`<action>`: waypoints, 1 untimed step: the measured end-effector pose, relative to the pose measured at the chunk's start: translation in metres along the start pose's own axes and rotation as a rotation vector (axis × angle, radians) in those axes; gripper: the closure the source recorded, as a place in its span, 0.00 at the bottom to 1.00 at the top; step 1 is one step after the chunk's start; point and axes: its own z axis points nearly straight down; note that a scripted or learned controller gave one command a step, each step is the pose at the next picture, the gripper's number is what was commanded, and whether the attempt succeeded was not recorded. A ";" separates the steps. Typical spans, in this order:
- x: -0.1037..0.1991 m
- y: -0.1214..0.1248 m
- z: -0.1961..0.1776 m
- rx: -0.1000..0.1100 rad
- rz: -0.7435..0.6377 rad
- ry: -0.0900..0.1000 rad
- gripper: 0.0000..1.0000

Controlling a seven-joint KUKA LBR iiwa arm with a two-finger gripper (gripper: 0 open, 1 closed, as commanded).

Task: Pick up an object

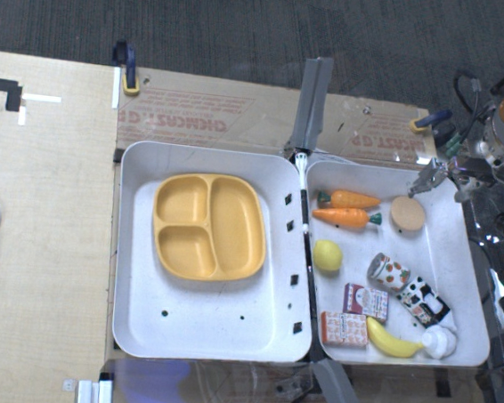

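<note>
Pale wooden bench [32,245] underneath, dark floor beyond, two white bins side by side. Left bin [132,318]: holding a yellow divided plate [209,227], three compartments, lying flat. Right bin [466,290]: crowded. Two carrots [348,208] up near the divider, one just above the other, a round tan disc [407,214] just beside them. Lemon [328,256] below the carrots. Further down, a small printed can [389,272], a black-and-white carton [423,301], two small red-and-white boxes [354,316], a banana [390,339] touching a white object [439,342] at the corner. Gripper [431,177] poised at the right bin's far edge, just above the tan disc, nothing between its fingers; open or closed, cannot tell.
</note>
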 end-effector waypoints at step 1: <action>-0.012 0.020 0.115 0.005 0.013 0.013 0.00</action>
